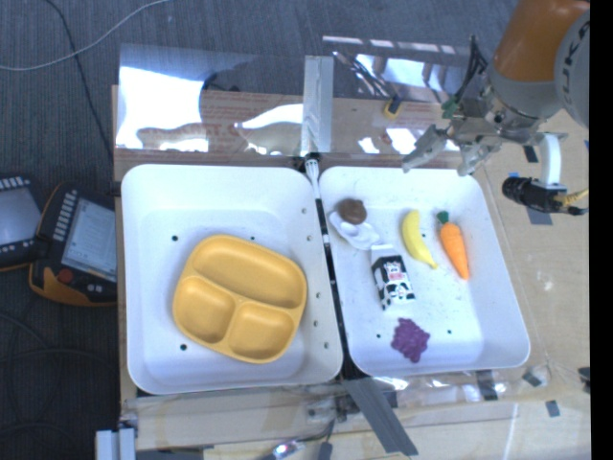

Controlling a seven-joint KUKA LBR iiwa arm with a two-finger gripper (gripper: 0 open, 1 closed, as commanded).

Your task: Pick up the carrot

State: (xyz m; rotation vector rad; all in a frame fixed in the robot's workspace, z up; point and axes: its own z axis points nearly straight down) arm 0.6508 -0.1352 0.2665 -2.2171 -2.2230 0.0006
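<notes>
The carrot [454,246], orange with a green top, lies in the right bin [498,286] near its right wall, with the green end pointing to the back. My gripper [442,159] hangs over the bin's back rim, above and behind the carrot and clear of it. Its two fingers [420,152] stand spread apart with nothing between them.
Just left of the carrot lies a yellow banana [417,238]. A black-and-white carton [391,282], a purple grape bunch [410,339] and a brown piece on a white scoop [351,217] share that bin. The left bin [153,209] holds a yellow divided plate [239,297].
</notes>
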